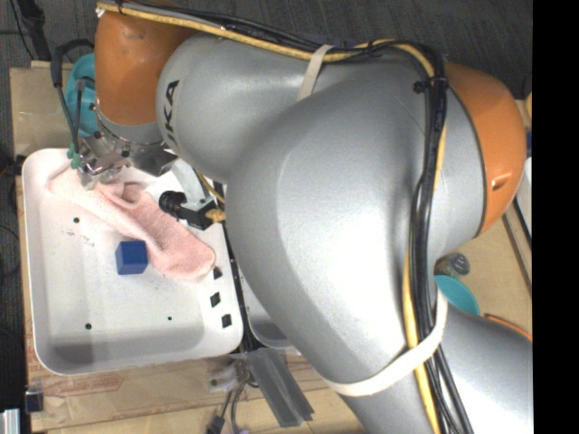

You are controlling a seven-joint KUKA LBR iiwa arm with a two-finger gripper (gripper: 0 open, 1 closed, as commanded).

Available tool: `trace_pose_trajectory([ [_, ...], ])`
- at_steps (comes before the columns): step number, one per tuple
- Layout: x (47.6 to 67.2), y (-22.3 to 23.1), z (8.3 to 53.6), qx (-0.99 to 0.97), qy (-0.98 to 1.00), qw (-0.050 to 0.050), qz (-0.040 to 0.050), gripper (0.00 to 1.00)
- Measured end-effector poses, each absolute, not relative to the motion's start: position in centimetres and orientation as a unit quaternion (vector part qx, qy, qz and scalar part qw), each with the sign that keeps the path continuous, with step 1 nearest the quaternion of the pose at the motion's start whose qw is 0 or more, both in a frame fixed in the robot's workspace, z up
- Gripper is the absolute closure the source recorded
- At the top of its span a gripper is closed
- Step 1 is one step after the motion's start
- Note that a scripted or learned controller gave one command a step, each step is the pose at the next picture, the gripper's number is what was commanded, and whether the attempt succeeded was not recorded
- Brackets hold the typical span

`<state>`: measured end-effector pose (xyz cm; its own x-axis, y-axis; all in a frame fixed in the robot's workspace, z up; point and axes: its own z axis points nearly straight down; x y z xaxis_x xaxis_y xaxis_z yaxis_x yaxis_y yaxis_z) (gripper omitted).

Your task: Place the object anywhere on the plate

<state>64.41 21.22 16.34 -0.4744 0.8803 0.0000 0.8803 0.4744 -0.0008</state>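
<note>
My arm (344, 197) reaches across both bins and hides most of the bench. My gripper (92, 165) is low at the far left corner of the left bin (54, 333), right at the upper end of a pink cloth (163, 229) that lies slanting across the bin floor. A small blue cube (132, 257) rests on the bin floor against the cloth's lower edge, apart from the gripper. Below the arm at the right a teal curved rim (460, 295) peeks out; I cannot tell whether it is the plate.
A sliver of the right bin (264, 334) shows under the arm. A black cable connector (181, 208) hangs over the cloth. The near half of the left bin's floor is bare white. Wooden bench edges frame the bin.
</note>
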Motion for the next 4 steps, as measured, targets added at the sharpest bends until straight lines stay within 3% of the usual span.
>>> trace_pose_trajectory([
  [1, 65.6, 21.0, 15.8, -0.487, -0.873, -0.001, -0.0007, 1.00],
  [2, 65.6, 21.1, 12.3, -0.511, -0.860, 0.001, 0.0012, 1.00],
  [3, 65.3, 21.0, 19.3, -0.433, -0.902, 0.000, 0.0001, 1.00],
  [4, 64.8, 20.7, 16.3, -0.349, -0.937, 0.001, 0.0009, 1.00],
])
